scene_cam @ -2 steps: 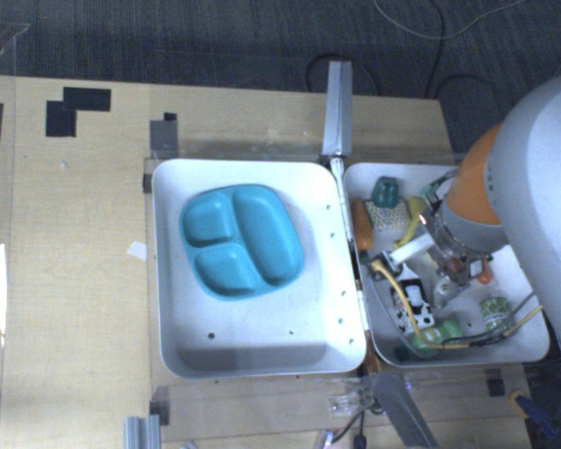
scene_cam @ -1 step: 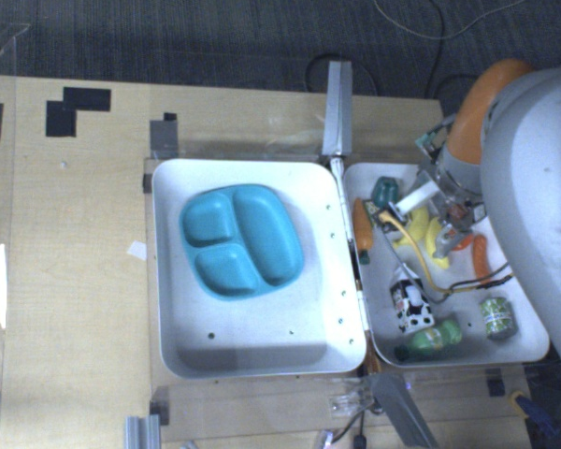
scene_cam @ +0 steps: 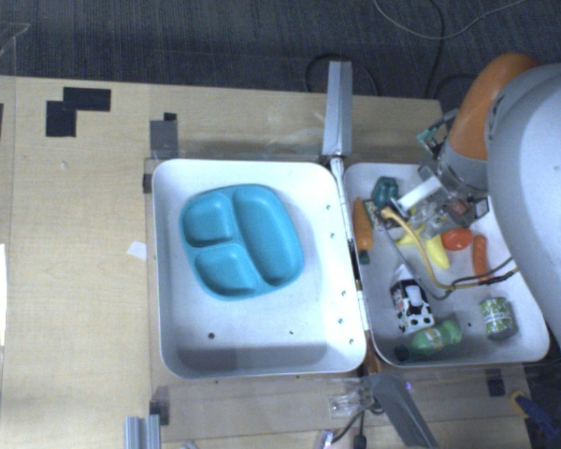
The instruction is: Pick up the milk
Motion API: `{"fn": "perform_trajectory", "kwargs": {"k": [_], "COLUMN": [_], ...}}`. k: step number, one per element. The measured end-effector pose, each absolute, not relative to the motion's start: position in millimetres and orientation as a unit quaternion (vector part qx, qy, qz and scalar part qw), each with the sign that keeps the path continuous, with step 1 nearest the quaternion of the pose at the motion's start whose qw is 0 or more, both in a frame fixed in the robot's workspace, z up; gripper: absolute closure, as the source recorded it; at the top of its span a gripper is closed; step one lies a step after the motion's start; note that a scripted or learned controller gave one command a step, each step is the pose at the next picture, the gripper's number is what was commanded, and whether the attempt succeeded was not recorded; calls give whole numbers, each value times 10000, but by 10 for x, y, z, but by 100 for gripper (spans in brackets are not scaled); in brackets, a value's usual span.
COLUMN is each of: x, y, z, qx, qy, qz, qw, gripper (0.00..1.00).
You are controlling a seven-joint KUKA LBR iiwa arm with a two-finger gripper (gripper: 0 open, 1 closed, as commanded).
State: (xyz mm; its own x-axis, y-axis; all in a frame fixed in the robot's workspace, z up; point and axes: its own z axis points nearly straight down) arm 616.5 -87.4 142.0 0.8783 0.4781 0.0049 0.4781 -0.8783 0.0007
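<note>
The milk [scene_cam: 410,305] is a small white carton with black patches, lying in the near part of the right bin [scene_cam: 533,344]. My gripper [scene_cam: 426,210] hangs over the far middle of that bin, above a yellow banana-like piece [scene_cam: 423,248], well behind the milk. Cables trail from the wrist across the bin. Nothing is visibly lifted with the gripper.
The right bin also holds an orange carrot [scene_cam: 362,228], a teal item [scene_cam: 385,192], a red tomato [scene_cam: 456,239], an orange-red sausage [scene_cam: 480,256], a green can [scene_cam: 496,317] and a green bottle [scene_cam: 431,337] beside the milk. A blue divided plate [scene_cam: 242,239] lies in the left bin [scene_cam: 262,354].
</note>
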Motion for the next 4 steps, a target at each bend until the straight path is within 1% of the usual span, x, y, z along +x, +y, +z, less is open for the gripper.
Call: {"fn": "perform_trajectory", "kwargs": {"k": [1, 2, 3, 4], "x": [6164, 6179, 6178, 5737], "y": [-870, -856, -853, -986], "z": [1418, 1530, 1529, 885], "qx": [-9690, -9680, -9680, -9785], "qy": [-2469, -2508, -2510, -2061], "qz": [-22, -35, -33, -45], "qw": [4, 3, 4, -2], "gripper": [0, 100, 0, 0]}}
